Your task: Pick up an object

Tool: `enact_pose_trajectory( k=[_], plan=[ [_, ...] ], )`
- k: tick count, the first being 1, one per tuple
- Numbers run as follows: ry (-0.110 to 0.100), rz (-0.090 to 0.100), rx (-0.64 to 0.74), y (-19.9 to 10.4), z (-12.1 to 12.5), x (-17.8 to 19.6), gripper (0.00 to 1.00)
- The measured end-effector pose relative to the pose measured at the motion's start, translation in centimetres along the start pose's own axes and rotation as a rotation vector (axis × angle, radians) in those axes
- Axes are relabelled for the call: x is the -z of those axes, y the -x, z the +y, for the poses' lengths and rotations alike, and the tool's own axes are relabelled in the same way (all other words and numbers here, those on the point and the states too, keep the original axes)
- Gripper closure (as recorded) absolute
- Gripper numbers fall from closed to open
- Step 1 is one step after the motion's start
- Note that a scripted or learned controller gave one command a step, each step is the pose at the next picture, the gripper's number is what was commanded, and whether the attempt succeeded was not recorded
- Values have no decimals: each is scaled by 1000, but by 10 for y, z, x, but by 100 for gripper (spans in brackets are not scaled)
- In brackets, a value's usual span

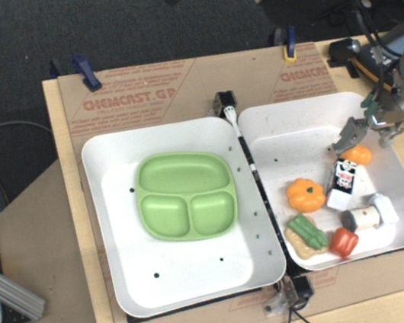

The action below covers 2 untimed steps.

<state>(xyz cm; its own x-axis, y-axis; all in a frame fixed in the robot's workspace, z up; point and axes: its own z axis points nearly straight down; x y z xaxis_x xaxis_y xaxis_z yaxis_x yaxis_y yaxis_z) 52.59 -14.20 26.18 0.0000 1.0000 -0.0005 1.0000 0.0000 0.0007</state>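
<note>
- The grey arm is reaching in from the right, its gripper [354,139] hanging low over the right bin [289,130], fingers spread open and holding nothing.
- A small orange object [359,156], round and smooth, is lying in the right bin just beside the fingertips, touching a black-and-white carton [344,178].
</note>
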Motion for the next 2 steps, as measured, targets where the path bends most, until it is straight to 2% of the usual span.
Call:
enact_pose_trajectory(
  k=[1, 2],
  plan=[
    [-4, 4, 5, -56, -48, 12, 0],
    [0, 1, 0, -52, -46, 22, 100]
  ],
)
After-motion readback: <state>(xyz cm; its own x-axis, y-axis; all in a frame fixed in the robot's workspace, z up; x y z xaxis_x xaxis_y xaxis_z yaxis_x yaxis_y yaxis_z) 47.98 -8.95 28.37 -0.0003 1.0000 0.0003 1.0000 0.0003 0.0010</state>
